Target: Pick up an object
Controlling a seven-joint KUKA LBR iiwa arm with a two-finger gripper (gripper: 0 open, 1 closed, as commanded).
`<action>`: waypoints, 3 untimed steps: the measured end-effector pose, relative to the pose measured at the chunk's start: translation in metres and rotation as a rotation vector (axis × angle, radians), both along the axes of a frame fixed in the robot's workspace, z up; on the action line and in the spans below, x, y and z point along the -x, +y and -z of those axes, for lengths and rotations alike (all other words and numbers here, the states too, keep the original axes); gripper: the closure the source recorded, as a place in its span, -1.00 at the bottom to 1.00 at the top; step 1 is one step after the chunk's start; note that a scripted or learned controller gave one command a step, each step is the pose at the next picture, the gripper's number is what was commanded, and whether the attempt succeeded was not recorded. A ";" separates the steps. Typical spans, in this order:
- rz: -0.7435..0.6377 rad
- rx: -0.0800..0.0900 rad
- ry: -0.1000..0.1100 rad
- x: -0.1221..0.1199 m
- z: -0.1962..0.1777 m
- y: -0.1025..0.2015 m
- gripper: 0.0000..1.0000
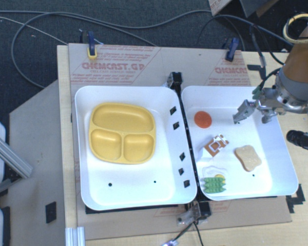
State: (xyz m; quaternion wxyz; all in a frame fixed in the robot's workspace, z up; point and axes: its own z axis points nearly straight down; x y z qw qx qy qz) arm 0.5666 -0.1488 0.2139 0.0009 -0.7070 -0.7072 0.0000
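Presently, 2 shallow white bins sit side by side, their inner rims meeting along a dark divider.

Left bin (92, 188): holds 1 yellow sectioned tray (123, 132) with 3 compartments, set toward the far-left part; bare floor runs along the near and right edges.

Right bin (277, 152): holds 4 small items, largest first.
- Tan bread slice (248, 158), right of centre, with bare floor between it and the right rim.
- Green-and-yellow toy (214, 183), close against the near-left rim.
- Orange-and-white block (216, 145), mid-floor, just left of the bread slice.
- Orange-red ball (203, 119), far-left area, near the divider.

Arm (300, 70): enters over the right bin's far-right rim.

Gripper (255, 112): 2 fingers spread apart, nothing between them, above bare floor in the far part of the right bin, right of the ball and apart from all 4 items.
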 end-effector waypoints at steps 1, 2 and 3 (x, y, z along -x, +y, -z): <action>0.001 -0.001 0.005 -0.002 0.052 -0.010 -1.00; 0.002 0.000 -0.001 -0.002 0.096 -0.002 -1.00; 0.001 0.008 -0.021 -0.008 0.106 -0.005 -1.00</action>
